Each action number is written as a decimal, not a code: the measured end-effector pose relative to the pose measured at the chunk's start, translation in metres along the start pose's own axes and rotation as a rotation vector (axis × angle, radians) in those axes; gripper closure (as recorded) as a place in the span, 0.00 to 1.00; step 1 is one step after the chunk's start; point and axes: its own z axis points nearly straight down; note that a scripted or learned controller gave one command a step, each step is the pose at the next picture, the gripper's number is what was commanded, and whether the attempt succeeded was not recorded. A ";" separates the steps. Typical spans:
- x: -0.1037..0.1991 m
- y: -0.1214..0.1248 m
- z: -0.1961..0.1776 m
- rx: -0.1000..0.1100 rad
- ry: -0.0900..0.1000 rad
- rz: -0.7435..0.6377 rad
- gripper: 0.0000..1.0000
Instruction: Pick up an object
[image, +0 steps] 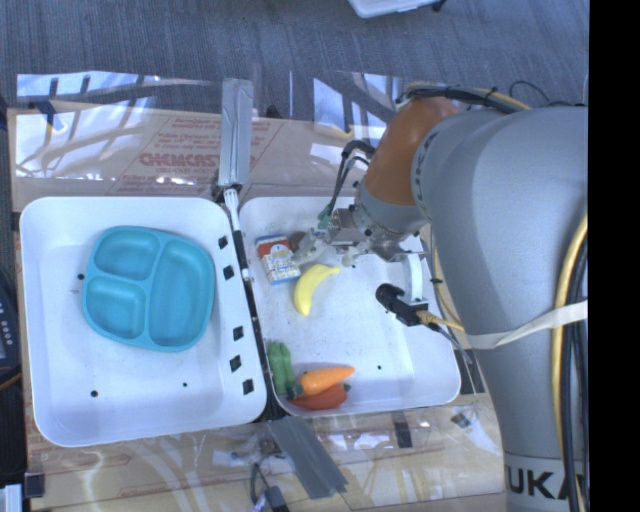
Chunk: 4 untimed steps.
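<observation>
In the right bin (420, 375) lie a yellow banana (312, 285), a small red and blue carton (278, 260), a green vegetable (280, 365), an orange carrot (325, 379) and a red piece (320, 400) under it. My gripper (325, 243) hangs over the bin's upper middle, just above the banana's top end and right of the carton. Nothing shows between its fingers.
The left bin (60, 380) holds a blue divided plate (150, 287). A central divider with black clips (240, 300) separates the two bins. My large grey arm (500, 230) covers the right bin's right side.
</observation>
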 end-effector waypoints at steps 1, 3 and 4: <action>0.027 -0.031 0.006 -0.012 -0.002 -0.007 0.00; 0.063 -0.025 -0.128 -0.002 0.000 0.090 1.00; 0.046 -0.022 -0.083 0.005 0.001 -0.011 1.00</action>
